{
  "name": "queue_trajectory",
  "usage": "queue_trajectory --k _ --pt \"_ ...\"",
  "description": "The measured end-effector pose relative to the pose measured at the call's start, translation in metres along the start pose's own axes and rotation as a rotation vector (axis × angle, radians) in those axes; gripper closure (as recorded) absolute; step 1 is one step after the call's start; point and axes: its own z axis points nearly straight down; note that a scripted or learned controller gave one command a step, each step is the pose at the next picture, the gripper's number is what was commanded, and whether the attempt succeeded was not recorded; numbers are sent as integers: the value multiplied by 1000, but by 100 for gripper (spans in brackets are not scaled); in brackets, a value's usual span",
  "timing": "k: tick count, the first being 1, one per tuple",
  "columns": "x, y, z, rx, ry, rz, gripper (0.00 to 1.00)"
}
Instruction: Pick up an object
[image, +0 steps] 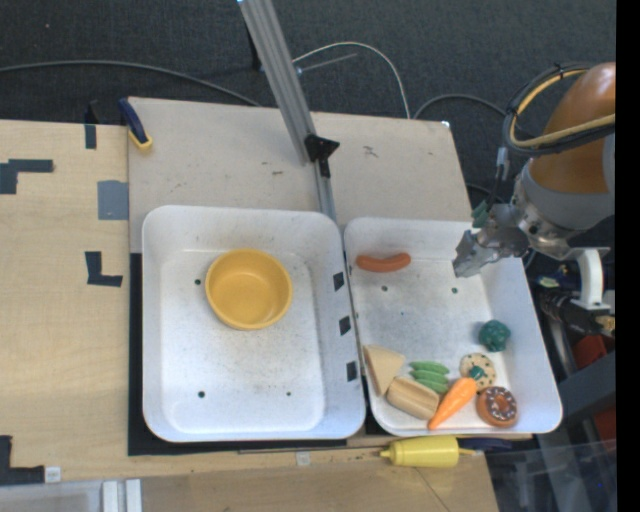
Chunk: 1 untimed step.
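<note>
My gripper (468, 262) hangs over the right bin's (440, 310) far right side, above bare floor, with no object seen between its fingers. A red sausage (383, 262) lies to its left near the bin's back edge. A dark green broccoli piece (493, 335) sits below the gripper by the right wall. Along the front lie a tan wedge (381, 366), a bread roll (412, 397), green pea pods (431, 375), an orange carrot (453, 400), a small cookie (478, 368) and a chocolate donut (497, 406).
The left bin (170, 330) holds a yellow bowl (248, 288). A yellow mustard bottle (424, 453) lies on the bench in front of the right bin. A grey metal pole (290, 90) slants down between the bins at the back.
</note>
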Motion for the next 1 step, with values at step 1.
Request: queue_trajectory --k 1 --pt "56 12 14 2 -1 0 100"
